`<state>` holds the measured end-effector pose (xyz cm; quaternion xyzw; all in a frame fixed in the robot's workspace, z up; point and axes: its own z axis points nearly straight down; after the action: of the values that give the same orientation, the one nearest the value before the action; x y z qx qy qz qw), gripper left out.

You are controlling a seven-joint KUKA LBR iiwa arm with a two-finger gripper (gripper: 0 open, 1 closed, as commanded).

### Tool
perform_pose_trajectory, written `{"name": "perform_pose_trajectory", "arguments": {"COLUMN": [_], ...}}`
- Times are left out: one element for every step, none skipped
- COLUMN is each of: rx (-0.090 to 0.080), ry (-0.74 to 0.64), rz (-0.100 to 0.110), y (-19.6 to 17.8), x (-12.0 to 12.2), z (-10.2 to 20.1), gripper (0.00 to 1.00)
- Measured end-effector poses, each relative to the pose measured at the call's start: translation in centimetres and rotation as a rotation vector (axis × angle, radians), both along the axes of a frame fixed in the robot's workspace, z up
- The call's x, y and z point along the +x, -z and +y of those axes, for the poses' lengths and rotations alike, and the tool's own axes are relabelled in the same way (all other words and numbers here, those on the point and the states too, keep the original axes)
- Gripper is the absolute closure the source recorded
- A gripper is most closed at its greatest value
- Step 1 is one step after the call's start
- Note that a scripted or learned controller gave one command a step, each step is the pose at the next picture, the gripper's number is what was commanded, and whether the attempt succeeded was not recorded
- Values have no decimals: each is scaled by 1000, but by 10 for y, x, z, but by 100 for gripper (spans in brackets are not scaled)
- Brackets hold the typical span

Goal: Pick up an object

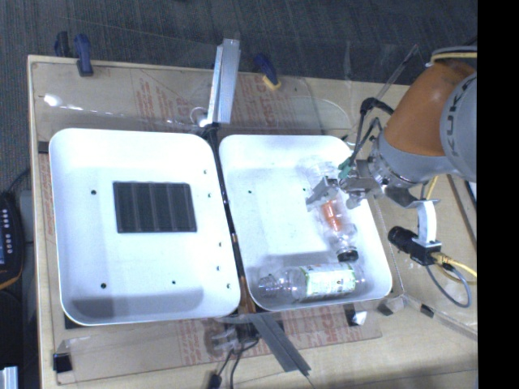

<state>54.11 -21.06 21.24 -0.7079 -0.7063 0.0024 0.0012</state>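
In the right bin (259, 217), a small clear bottle with an orange band (335, 221) lies near the right wall, its black cap toward the front. My gripper (339, 193) hovers right at the bottle's far end. Its fingers are spread open, one finger (319, 192) to the left and the other to the right. Nothing sits between them. A larger clear bottle with a white label (316, 283) lies on its side along the front wall. The left bin (81, 160) holds a flat dark ribbed block (154, 207).
A crumpled clear plastic piece (315, 169) lies just behind the gripper in the right bin. A metal bar (223, 79) stands at the back between the bins. Blue clamps (82, 53) hold the board's far edge.
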Motion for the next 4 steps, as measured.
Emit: {"name": "perform_pose_trajectory", "arguments": {"rx": [1,4,4,3], "ry": [-124,-277,-281,-310], "rz": [-4,-2,0,-3], "y": [26,41,40,52], "x": [40,42,40,49], "z": [2,5,2,2], "gripper": [0,0,0,0]}}
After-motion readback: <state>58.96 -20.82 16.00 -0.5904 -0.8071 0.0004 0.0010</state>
